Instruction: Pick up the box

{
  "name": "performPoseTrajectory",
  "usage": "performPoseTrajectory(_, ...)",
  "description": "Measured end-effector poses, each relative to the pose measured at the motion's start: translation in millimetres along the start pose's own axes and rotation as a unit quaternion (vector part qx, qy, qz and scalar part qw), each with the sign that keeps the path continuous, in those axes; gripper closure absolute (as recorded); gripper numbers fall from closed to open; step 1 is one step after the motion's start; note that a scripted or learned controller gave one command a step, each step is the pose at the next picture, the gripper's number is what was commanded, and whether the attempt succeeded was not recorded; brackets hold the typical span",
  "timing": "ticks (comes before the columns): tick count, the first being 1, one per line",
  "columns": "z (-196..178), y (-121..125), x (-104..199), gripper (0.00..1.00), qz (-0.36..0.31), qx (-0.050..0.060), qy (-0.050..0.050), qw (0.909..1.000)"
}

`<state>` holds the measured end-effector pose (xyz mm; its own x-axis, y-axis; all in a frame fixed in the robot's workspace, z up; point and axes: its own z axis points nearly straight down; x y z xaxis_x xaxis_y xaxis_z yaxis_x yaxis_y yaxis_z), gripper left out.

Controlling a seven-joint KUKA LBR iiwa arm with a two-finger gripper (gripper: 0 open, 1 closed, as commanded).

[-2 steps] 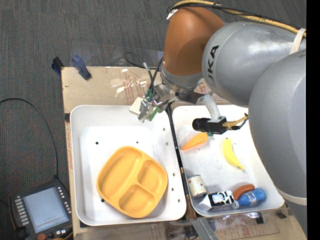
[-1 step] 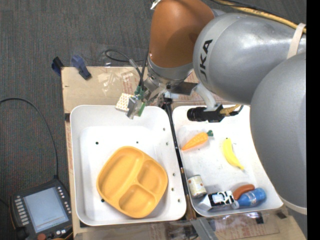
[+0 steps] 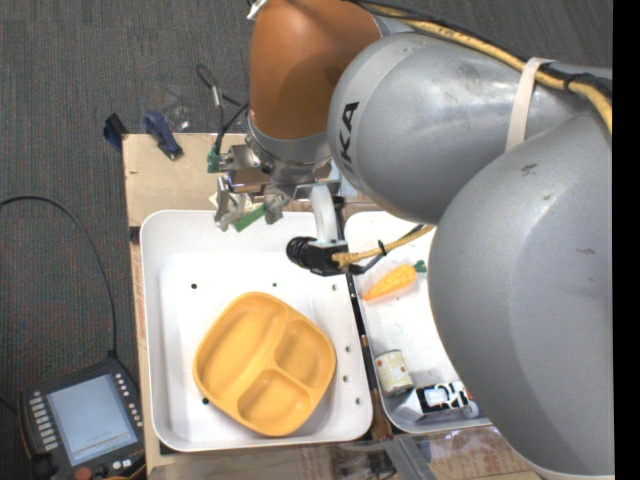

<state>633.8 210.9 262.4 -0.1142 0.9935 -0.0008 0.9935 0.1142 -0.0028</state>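
Box (image 3: 443,398): small, dark with white markings, lying at the near edge of the right bin (image 3: 385,230), close to the near rim. Right part hidden under the grey bulk of the arm (image 3: 480,118), so full outline not readable.

Just beside the box, to the left: short can (image 3: 393,371) with a pale label, near the wall between the bins; whether touching the box or apart, unclear.

Farther back in the same bin: orange toy carrot (image 3: 391,281) with a green tip, lying aslant, well apart from box and can.

Left bin (image 3: 160,268): yellow divided plate (image 3: 265,363), three compartments, tilted toward the near right corner, nothing on it.

Gripper (image 3: 243,211): over the far left corner of the left bin, below the orange band (image 3: 295,63), well apart from the box and in the other bin. Spread or pressed together: cannot be told from this angle. Nothing seen held.

In the way: the arm's large grey links, spanning the right bin and covering much of it from above. Black cable end (image 3: 310,253) with a yellow lead, hanging over the wall between the bins.

Surroundings: wooden bench (image 3: 175,173) under both bins; blue clamp (image 3: 160,133) at its far left corner; control pendant (image 3: 85,418) with a pale screen on the dark carpet at the near left; thin black cable (image 3: 100,258) looping across the carpet.
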Motion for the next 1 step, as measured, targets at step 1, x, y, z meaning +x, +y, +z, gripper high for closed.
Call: performPoseTrajectory(1,-0.1,0.0,0.2,0.00,0.000,0.000,0.000,1.0000)
